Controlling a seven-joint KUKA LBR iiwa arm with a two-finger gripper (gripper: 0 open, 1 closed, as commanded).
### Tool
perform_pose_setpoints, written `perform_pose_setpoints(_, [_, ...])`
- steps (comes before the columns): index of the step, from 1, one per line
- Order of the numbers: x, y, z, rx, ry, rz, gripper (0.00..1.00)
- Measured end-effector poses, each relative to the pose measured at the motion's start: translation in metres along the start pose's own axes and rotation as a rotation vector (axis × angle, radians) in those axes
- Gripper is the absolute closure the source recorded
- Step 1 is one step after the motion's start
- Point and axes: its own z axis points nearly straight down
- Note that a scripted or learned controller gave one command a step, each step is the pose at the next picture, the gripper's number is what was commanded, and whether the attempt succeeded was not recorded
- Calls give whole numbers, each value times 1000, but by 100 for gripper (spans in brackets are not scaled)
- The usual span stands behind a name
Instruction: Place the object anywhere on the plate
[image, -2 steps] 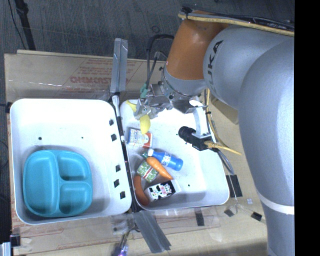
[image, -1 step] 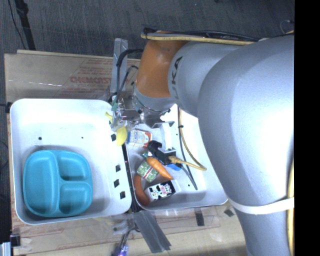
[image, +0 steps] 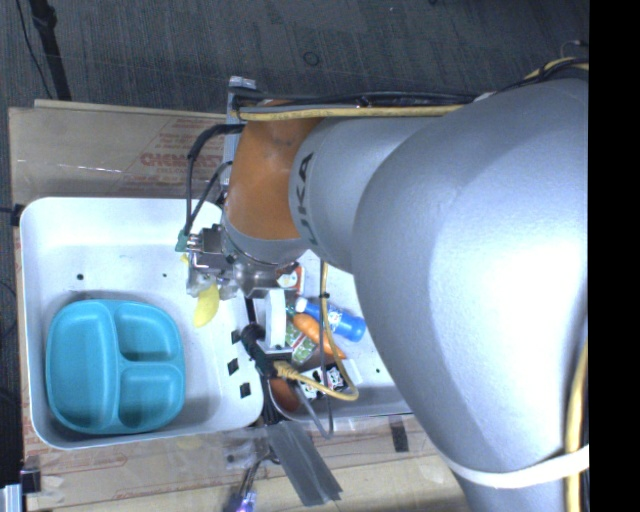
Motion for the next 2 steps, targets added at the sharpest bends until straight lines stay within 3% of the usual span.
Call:
perform_pose_setpoints(1, [47,-53,21,-1,-1,-111,100])
perform_pose_setpoints(2, [46,-53,21,-2,-1,-110,0])
